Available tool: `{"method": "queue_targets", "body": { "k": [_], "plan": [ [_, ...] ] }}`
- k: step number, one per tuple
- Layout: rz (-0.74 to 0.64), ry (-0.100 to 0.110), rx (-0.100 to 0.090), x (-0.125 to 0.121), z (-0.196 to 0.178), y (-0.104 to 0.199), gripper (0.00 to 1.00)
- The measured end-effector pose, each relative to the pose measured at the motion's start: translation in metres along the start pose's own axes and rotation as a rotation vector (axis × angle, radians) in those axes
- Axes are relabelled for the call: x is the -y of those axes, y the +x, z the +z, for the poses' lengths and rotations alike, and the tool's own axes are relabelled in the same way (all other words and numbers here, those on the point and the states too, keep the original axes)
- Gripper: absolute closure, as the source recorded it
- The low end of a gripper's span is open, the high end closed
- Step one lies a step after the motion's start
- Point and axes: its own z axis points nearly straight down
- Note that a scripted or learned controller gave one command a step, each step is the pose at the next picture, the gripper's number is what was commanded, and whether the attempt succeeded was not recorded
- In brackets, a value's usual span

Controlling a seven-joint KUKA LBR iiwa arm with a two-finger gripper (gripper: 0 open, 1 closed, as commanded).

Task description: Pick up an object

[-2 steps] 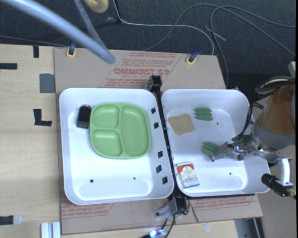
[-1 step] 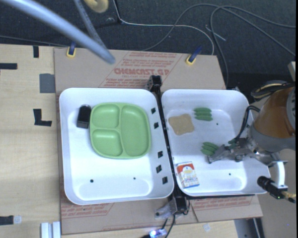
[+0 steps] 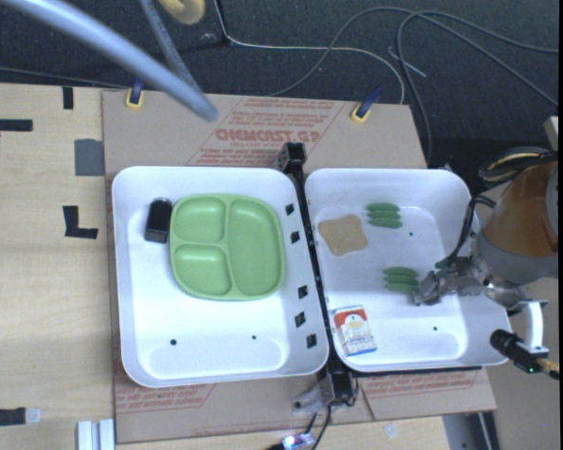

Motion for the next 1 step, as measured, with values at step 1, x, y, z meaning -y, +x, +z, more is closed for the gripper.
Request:
{"method": "queue_targets", "body": {
  "k": [1],
  "plan": [
    [-0.001, 0.001, -0.003, 0.0079, -0.0518, 0.0052, 1.00]
  ]
}}
